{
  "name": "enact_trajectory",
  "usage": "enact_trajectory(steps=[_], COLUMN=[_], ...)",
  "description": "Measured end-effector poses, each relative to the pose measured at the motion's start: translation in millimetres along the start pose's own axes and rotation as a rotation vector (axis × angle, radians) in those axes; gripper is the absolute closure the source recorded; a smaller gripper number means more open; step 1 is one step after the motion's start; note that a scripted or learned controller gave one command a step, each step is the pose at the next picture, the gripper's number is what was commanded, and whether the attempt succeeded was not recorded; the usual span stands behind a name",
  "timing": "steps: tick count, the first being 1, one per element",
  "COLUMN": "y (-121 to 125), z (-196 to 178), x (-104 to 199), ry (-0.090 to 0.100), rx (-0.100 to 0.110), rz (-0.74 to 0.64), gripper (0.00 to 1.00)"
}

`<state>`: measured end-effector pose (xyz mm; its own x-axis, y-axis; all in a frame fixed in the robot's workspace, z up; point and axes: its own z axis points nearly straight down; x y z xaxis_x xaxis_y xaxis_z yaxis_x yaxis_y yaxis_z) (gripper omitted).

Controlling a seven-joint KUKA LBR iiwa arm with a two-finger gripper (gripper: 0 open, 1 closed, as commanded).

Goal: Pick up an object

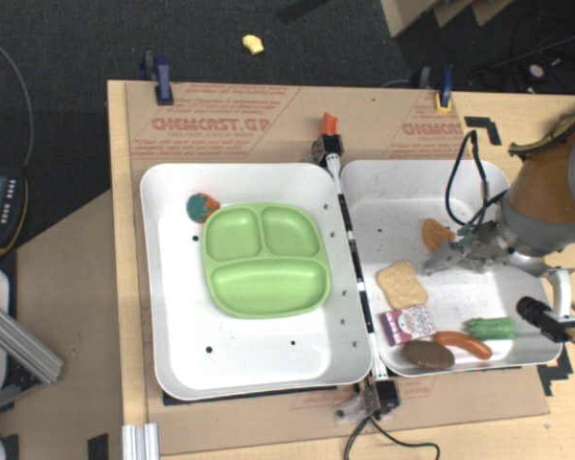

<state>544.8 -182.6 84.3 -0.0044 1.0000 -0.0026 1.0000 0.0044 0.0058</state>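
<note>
Hovering low in the right bin [517, 185], the gripper [457, 255] sits just beside an orange piece [435, 233] (finger state: cannot tell). Centre over it before descending, avoiding the nearby cracker [401, 284].

The right bin [517, 357] holds most of the loose objects. An orange rounded piece [435, 233] lies toward its far side, with a tan cracker-like square [402, 283] nearer the middle, lying flat and slightly turned. Along the near edge sit a purple and white packet [408, 325], a dark brown oval [428, 355] just in front of it, an orange-red sausage shape [464, 344] and a green cylinder [490, 328] on its side. In the left bin [172, 353] a small teal and orange ball [203, 206] rests against the far-left corner of a green divided plate [264, 259].
</note>
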Motion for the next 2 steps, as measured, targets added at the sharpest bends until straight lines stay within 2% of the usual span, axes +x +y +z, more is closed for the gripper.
enact_trajectory(steps=[1, 2], y=[64, 62], z=[-1, -11], x=[7, 6], ry=[0.000, -0.001], rx=[-0.002, 0.000], rz=[0.000, 0.003], gripper=[0.00, 1.00])
